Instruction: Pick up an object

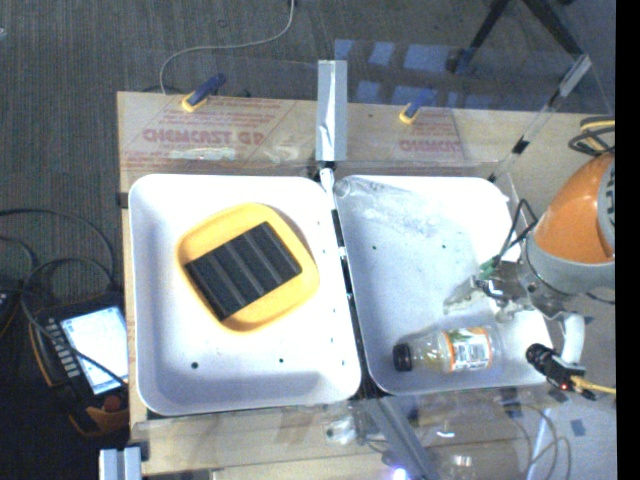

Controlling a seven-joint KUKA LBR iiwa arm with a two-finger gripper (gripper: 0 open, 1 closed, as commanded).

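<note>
A small clear bottle (448, 351) with a black cap and an orange label lies on its side near the front edge of the right bin (420, 238), cap pointing left. A yellow rounded pad with a black ribbed top (248, 265) rests in the middle of the left bin (170, 368). My gripper (497, 290) hangs over the right bin's right side, just above and to the right of the bottle, below the arm's orange band (578, 218). Nothing shows between it and the bottle.
The divider between the two bins (343, 268) runs down the middle. A clear sheet and clamps (203, 91) stand at the bench's back. Cables and a tablet (90, 343) lie on the floor to the left.
</note>
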